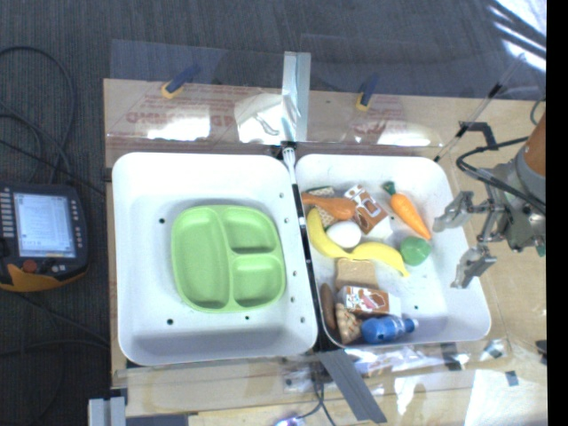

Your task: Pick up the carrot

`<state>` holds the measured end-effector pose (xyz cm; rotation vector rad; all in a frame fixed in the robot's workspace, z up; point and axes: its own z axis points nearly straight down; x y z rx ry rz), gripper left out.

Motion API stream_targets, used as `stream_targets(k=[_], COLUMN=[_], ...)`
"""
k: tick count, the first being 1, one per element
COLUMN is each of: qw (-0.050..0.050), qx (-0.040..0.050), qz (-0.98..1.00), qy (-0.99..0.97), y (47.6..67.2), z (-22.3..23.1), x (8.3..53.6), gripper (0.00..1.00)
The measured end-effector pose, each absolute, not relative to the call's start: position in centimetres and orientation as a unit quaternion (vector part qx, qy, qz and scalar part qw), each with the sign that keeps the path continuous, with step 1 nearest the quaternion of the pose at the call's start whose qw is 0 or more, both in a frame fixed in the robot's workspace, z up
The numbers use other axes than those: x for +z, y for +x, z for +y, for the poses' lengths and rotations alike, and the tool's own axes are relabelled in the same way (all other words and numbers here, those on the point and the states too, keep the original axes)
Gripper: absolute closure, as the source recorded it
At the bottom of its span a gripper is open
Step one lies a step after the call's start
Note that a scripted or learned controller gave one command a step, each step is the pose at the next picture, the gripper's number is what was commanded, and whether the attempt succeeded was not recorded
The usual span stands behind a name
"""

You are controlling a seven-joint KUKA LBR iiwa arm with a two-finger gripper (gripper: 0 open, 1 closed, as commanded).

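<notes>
My bench, seen from above

A pale wooden benchtop (pixel 524 344) sits on dark grey carpet (pixel 177 7); black cables (pixel 35 140) trail there, with bright light top right.

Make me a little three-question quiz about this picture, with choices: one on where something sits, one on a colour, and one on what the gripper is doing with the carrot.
1. Where does the carrot lie?
A. In the right bin
B. On the green tray
C. On the bare bench

2. What colour is the bottle at the near end of the right bin?
A. Red
B. Blue
C. White

3. How does the gripper stand to the carrot?
A. Shut on it
B. Lifting it over the left bin
C. Open and apart from it, to its right

Answers:
1. A: the carrot lies by the right bin's far wall, next to a green ball.
2. B: the bottle is plainly blue.
3. C: the fingers are spread over the bin's right edge with nothing between them.
</notes>
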<state>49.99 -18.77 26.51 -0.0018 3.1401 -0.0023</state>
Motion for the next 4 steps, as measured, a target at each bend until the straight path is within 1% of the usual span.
stream_targets(k=[1,2,3,4], qw=[-0.004,0.007,0.01,0.01], qx=[0.001,-0.003,-0.0048,-0.0044], qz=[0.999,1.0,1.0,1.0], qy=[0.039,0.013,0.012,0.012], y=[56.6,60.3,60.6,60.5], z=[-20.6,-20.0,-19.9,-19.8], x=[16.4,9.1,10.3,10.2], gripper=[0.0,0.0,1.0,0.0])
